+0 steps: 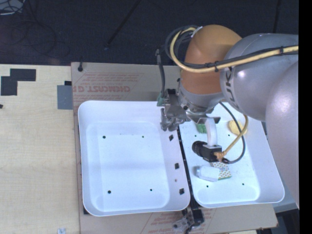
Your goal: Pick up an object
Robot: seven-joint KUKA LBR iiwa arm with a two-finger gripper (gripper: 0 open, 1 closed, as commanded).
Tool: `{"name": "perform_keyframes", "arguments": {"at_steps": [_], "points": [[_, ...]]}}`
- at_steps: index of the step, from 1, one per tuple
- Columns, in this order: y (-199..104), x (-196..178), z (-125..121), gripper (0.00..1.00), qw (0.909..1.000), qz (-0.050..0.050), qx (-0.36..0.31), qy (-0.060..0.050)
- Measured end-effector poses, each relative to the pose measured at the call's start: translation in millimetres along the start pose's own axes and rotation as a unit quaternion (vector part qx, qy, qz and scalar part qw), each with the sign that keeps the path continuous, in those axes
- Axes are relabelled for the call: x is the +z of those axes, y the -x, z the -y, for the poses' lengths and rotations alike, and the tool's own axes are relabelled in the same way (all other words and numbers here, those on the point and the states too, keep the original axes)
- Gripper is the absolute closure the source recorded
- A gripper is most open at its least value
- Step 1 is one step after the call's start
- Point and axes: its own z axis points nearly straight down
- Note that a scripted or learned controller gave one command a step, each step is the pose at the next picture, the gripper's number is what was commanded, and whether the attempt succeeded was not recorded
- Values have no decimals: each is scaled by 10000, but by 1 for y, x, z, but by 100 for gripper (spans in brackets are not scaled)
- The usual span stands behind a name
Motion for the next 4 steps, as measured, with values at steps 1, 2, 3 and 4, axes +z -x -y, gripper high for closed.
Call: {"name": "perform_keyframes", "arguments": {"at_steps": [1, 2, 3, 4], "points": [[46, -39, 32, 100, 10000, 8, 33, 8], [108, -52, -6, 100, 10000, 17, 39, 19], [92, -17, 74, 100, 10000, -4, 29, -49], [159, 35, 107, 100, 10000, 7, 55, -38]]}}
